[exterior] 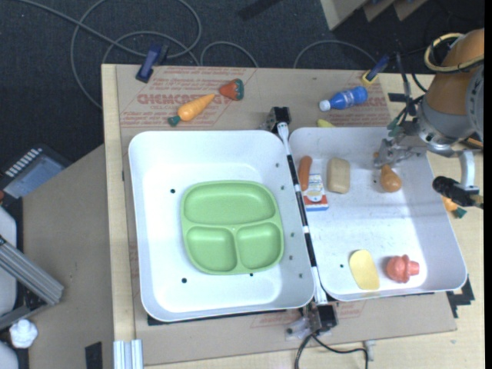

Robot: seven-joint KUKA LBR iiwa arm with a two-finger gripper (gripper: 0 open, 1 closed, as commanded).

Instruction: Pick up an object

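My gripper (389,155) hangs over the far right part of the right bin (430,229), with the grey arm and its orange band behind it. Just below the gripper, an orange-brown rounded item (391,181) lies on the bin floor. From this angle it is unclear whether they touch. The same bin holds a beige bread-like piece (338,174), a red sausage (305,171), a small white and red carton (315,199), a yellow oval piece (364,270) and a pink-red toy (400,268).
The left bin (154,206) carries a green divided plate (231,226). On the bench behind the bins lie a toy carrot (194,108), a red and green toy (233,90), a blue bottle (345,98) and a blue clip (151,62). Cables cross the dark floor.
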